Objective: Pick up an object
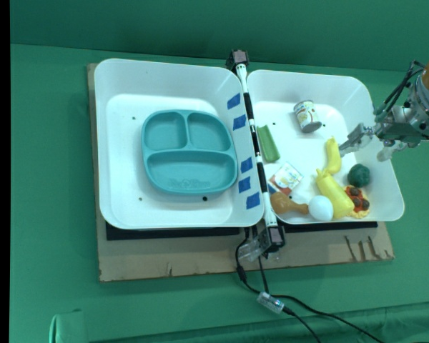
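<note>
Toy foods crowd the right bin (386,113) at centre right of the frame: a banana (332,157), dark green ball (358,175), egg (320,208), drumstick (287,204) and small can (307,116). The gripper (368,136) hovers at the bin's right side, open, holding nothing. The left bin (121,84) carries a teal divided plate (189,151).

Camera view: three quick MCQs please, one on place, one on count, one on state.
1. The teal divided plastic plate lies in:
A. the left white bin
B. the right white bin
C. the green bench

2. Compartments in that plate:
A. two
B. three
C. four

3. The small printed can is:
A. upright
B. tipped on its side
C. between the fingers of the two-finger gripper

Answers: 1 A, the plate sits left of the divider. 2 B, two small sections above one wide. 3 B, the can lies tilted on the bin floor, apart from the gripper.
</note>
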You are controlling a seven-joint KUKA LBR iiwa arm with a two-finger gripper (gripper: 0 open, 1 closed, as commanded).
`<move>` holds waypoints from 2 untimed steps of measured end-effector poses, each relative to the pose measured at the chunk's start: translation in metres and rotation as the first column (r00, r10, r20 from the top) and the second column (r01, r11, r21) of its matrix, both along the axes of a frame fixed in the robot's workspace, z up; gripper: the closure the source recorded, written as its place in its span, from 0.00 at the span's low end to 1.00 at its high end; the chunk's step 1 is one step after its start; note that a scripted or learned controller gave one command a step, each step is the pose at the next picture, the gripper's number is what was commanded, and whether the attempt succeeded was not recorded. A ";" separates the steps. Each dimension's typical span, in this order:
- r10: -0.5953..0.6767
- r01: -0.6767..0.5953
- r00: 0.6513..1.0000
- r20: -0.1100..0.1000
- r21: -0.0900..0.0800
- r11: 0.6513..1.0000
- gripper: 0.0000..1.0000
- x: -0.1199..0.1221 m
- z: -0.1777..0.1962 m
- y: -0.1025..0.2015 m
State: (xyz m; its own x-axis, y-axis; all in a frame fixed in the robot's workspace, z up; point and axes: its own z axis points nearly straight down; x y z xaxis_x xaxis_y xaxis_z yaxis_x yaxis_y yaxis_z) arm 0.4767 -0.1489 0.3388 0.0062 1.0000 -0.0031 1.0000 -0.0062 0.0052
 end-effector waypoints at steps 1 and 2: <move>-0.002 0.002 1.000 0.011 -0.003 1.000 0.00 0.052 -0.151 -0.003; -0.008 0.008 1.000 0.026 -0.011 1.000 1.00 0.055 -0.138 -0.007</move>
State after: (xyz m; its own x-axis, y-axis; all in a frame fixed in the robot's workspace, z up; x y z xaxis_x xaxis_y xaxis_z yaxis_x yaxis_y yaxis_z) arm 0.5316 -0.1560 0.2012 0.0145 0.9998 -0.0137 0.9994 -0.0140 0.0315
